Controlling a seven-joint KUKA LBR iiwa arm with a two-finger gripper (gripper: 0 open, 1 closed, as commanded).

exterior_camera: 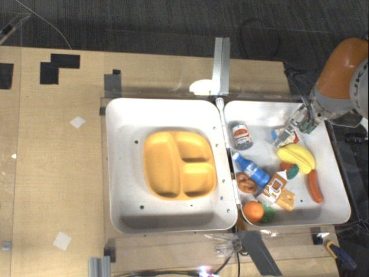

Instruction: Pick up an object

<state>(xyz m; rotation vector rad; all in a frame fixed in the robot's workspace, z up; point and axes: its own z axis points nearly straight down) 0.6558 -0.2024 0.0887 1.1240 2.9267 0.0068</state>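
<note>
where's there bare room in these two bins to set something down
Left bin: bare floor forms a ring around the yellow tray, widest at its left. Right bin: bare at the back, between the can and the gripper. The front is crowded: banana, blue bottle, orange, sausage.

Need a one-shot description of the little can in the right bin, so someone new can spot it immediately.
Start at the right white bin, the one crowded with toy food. Look to its upper left part, close to the divider between the bins: the can lies there alone, apart from the pile lower down. It is the only small cylinder, with silver ends and a red and white label, unlike the yellow banana or the blue bottle.
</note>
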